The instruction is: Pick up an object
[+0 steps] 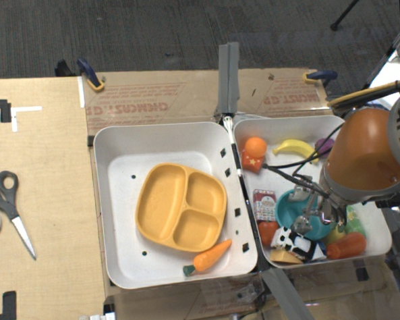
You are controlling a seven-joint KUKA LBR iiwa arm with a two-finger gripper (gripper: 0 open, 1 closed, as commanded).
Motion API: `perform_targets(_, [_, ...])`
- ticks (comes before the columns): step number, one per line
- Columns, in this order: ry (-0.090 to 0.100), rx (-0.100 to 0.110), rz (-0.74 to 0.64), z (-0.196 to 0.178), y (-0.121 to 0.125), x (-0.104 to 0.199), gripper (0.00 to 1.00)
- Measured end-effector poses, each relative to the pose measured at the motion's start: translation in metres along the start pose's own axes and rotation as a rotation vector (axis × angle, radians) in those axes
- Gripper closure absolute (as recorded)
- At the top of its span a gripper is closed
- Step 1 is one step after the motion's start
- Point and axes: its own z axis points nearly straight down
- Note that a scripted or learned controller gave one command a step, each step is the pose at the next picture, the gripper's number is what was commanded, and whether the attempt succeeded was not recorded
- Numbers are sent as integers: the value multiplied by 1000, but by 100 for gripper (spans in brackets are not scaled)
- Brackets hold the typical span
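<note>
So the arm's end effector (316, 213) is down in the right shallow white plastic bin (299, 121), hovering over a teal plastic bowl (299, 214) near that bin's front edge. Can't tell if it's clenched or released, too much cable clutter in the way. Nothing looks lifted yet, so I'd say the pick is not done.

Count in the right bin: one yellow toy banana (292, 147) by the back edge, one orange ball (254, 152) at the back-left corner, one bowl, plus other small toys. Left white bin (114, 195): one yellow three-compartment plate (181, 206), one toy carrot (210, 257) at the front edge.
</note>
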Motion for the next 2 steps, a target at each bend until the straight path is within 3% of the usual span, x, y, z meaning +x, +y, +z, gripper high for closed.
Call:
perform_targets(1, [43,1,150,12,5,-66,0])
perform_targets(2, [47,0,151,16,34,-132,0])
